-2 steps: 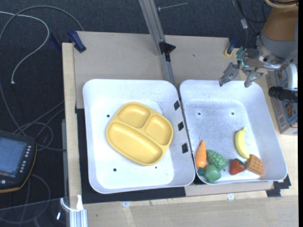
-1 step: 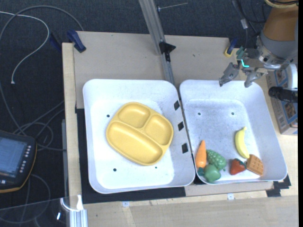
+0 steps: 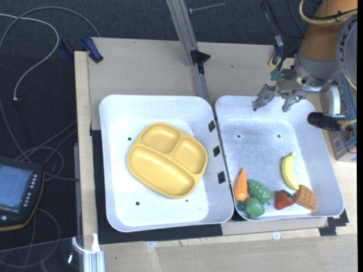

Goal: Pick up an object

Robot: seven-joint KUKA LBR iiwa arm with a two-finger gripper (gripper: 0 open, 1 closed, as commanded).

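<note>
My gripper (image 3: 276, 101) hangs over the far edge of the right bin (image 3: 266, 137), open, with its two fingers spread and nothing between them. The toy food lies well away from it, along the bin's near edge: a yellow banana (image 3: 288, 171), an orange carrot (image 3: 241, 185), green grapes (image 3: 260, 190), a green pepper (image 3: 254, 208), a red strawberry (image 3: 283, 199) and a brown waffle (image 3: 305, 197).
The left bin (image 3: 116, 152) holds a yellow divided plate (image 3: 167, 159). A metal pole (image 3: 184, 24) slants up from between the bins. Black clips (image 3: 215, 150) sit along the bins' shared edge. Cables and a tablet (image 3: 17, 191) lie off the bench at left.
</note>
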